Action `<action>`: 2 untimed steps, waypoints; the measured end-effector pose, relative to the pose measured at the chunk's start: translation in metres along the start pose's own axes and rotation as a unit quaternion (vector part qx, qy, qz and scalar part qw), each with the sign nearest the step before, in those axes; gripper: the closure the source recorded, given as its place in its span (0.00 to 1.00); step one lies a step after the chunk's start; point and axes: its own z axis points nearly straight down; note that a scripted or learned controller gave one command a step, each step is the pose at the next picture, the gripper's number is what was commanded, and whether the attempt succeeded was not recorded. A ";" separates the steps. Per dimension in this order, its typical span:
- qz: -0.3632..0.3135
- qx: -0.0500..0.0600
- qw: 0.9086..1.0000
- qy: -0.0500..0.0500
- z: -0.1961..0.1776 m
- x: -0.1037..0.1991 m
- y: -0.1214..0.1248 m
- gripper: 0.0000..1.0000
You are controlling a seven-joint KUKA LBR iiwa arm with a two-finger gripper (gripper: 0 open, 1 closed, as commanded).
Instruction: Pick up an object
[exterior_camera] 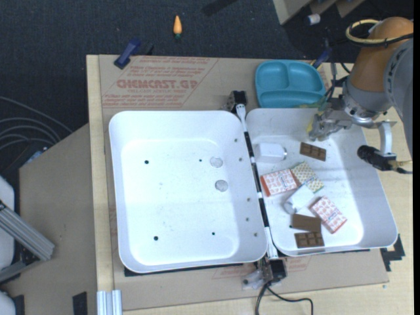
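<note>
The right bin (374, 195) holds several small items. A white box (271, 152) lies near its left wall, and a brown chocolate bar (313, 151) sits to the right of it. Lower down are a red-and-white packet (278, 182), a patterned packet (307, 175), a white scrap (300, 199), a red packet (327, 214) and two more brown bars (308, 231). My gripper (318, 131) hangs low over the far part of this bin, just above and behind the upper brown bar. Nothing visible is held in it.
The left bin (131, 176) carries two small grey discs (218, 174). A blue divided tray (289, 84) stands behind the right bin, close to my wrist. A blue clip (126, 54) and an orange piece (177, 25) lie beyond the board's far edge.
</note>
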 end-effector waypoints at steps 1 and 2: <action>0.000 0.000 1.000 0.000 0.000 0.000 0.000 0.00; 0.000 -0.001 1.000 -0.001 -0.010 0.000 0.000 1.00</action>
